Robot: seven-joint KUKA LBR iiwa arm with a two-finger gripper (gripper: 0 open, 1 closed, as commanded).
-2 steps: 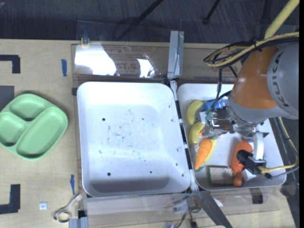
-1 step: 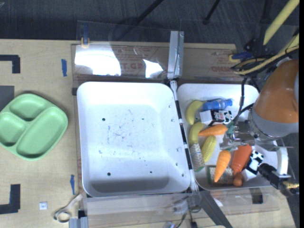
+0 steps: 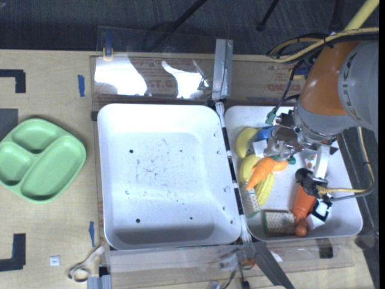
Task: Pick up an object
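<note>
Two white bins sit side by side on the worktop point(image 3: 48, 71), with a green divided plate point(image 3: 40, 159) lying apart at the far left and the left bin point(image 3: 162, 173) next to it. In the right bin point(image 3: 349, 215) lie a yellow banana point(image 3: 245, 140), an orange carrot point(image 3: 263, 170) across a corn cob point(image 3: 264, 187), and an orange-and-black tool point(image 3: 305, 200). Above the carrot's top hangs the gripper point(image 3: 281, 144); whether it is spread or pinching anything, I cannot tell from here.
</note>
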